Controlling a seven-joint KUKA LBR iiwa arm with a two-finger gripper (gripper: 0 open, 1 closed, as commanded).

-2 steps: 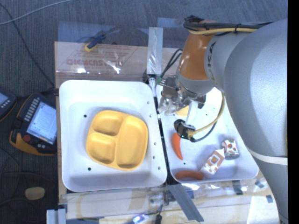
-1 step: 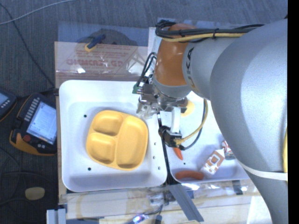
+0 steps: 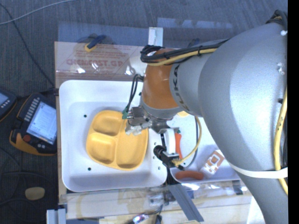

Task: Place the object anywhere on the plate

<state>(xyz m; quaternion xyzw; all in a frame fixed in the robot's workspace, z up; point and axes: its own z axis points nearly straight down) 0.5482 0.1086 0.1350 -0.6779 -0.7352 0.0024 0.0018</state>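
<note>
A yellow plate (image 3: 112, 141) with three compartments lies in the left white bin (image 3: 74, 106). My gripper (image 3: 135, 127) hangs over the plate's right rim, under the orange wrist band. Something small and pale shows at its tip, too small to make out. An orange-handled tool (image 3: 178, 143) and a reddish sausage-shaped piece (image 3: 189, 175) lie in the right bin, partly hidden by my arm.
A small orange and white packet (image 3: 213, 161) lies in the right bin (image 3: 224, 174) near the front. My big grey arm covers most of the right side. A pendant with a screen (image 3: 39, 122) rests on the floor to the left.
</note>
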